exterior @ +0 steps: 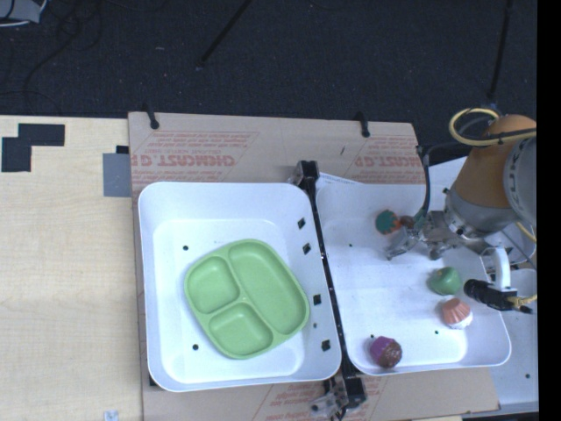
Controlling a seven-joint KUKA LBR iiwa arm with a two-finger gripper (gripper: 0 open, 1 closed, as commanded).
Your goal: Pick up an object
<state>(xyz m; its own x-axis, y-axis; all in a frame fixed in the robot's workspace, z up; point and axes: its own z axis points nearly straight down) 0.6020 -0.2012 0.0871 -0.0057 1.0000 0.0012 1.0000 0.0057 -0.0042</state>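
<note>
My gripper (415, 251) hangs low over the back half of the right bin (412, 371), reaching in from the right. Its two metal fingers (394, 251) stand apart, with only bare bin floor between them. Just behind its left finger lies a small teal object (386, 222), close to it or touching. A green lump (444, 281) lies a little in front of the gripper to the right. Further forward sit a pink and orange object (454, 312) and a purple ball (385, 351) near the front wall.
The left bin (166, 235) holds a light green divided plate (245, 298). A black divider with clips (317, 270) runs between the two bins. The arm's orange band (484, 175) and cables (495, 292) stand over the right bin's right edge.
</note>
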